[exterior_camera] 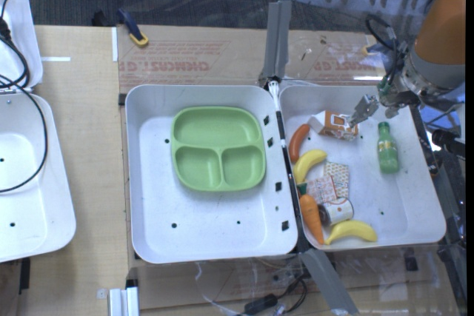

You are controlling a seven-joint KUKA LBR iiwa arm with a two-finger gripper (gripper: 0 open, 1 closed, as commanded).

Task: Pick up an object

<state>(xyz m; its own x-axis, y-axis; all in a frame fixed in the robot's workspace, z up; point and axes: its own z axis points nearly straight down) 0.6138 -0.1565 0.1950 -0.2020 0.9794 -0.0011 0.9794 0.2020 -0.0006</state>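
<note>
Seen from above, the grey arm (437, 33) reaches in from the right, its pincer (365, 109) hovering low over the right bin (415, 222), just beside a small orange-and-white carton (337, 126). Whether the pincer is open or closed cannot be told. A green bottle (386, 148) lies near it. Two bananas (309, 163) (352, 232), a carrot (311, 218) and a red sausage (298, 140) lie toward the bin's left side. The left bin (148, 181) holds a green divided tray (219, 148).
</note>
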